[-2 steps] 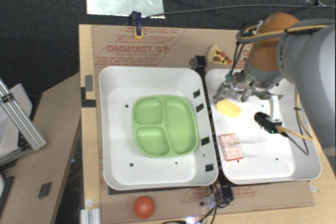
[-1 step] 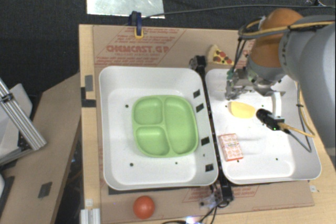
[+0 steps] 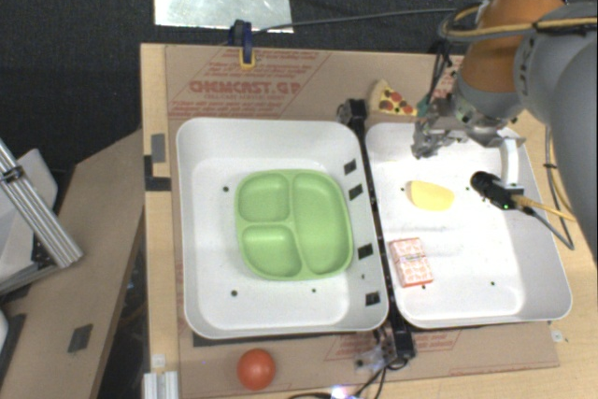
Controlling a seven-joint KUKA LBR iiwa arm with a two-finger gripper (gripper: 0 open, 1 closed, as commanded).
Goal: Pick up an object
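Note:
In the right bin (image 3: 523, 294) a pale yellow wedge-shaped object (image 3: 430, 195) lies near the middle left. Closer to the front left of that bin sits a small red and white box (image 3: 411, 262). My gripper (image 3: 429, 141) hangs over the far left part of the right bin, a little behind the yellow object and apart from it. Nothing shows between its tips. The arm's grey body and orange band reach in from the upper right.
The left bin (image 3: 206, 201) holds a green divided plate (image 3: 291, 224). A toy pizza slice (image 3: 392, 100) lies on the cardboard behind the right bin. An orange ball (image 3: 256, 368) rests on the board in front of the left bin.

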